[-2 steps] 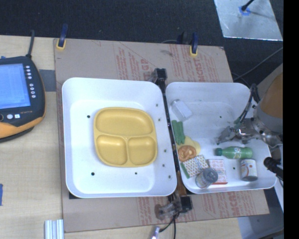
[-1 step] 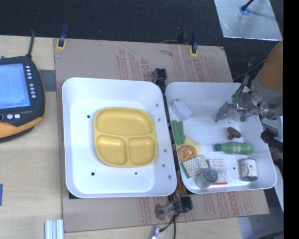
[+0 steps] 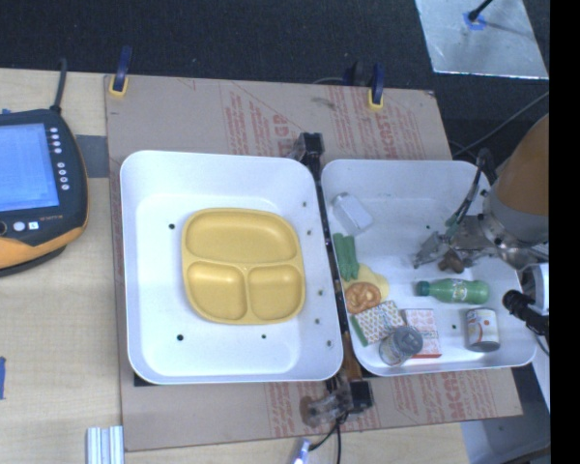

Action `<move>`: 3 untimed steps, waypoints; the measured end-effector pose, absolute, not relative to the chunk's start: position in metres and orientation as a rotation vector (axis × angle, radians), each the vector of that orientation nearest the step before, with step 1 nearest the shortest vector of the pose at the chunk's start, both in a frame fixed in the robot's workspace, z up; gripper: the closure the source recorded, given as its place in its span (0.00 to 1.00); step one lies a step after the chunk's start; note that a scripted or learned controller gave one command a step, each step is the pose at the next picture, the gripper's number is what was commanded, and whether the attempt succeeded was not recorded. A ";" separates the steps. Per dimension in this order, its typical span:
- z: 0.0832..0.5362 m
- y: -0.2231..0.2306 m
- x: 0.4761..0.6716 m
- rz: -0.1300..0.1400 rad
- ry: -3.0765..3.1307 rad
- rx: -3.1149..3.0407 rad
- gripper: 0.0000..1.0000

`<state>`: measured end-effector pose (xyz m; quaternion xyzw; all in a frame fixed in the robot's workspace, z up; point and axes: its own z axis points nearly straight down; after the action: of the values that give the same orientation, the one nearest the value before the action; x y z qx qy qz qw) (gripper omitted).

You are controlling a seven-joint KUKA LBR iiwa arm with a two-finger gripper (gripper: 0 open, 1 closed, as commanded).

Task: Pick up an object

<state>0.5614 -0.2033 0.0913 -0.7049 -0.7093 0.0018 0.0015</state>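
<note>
the light is even and fairly bright, coming from above. both white bins glare: the left bin [image 3: 145, 259] is washed out along its rim, the right bin [image 3: 396, 177] nearly as pale. shadows are soft and short, gathering under the yellow tray [image 3: 242, 264]. the picture is slightly soft overall, and the small items are hard to read. the dark floor [image 3: 222, 17] loses detail.
</note>
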 end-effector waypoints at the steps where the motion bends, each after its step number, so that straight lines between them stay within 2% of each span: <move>1: 0.102 -0.204 0.562 0.008 -2.230 -2.209 1.00; 2: 0.169 -0.202 0.504 0.003 -2.225 -2.215 1.00; 3: 0.198 -0.118 0.561 0.002 -2.229 -2.211 1.00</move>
<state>0.5609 -0.1183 0.1984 -0.7043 -0.7099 0.0008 0.0010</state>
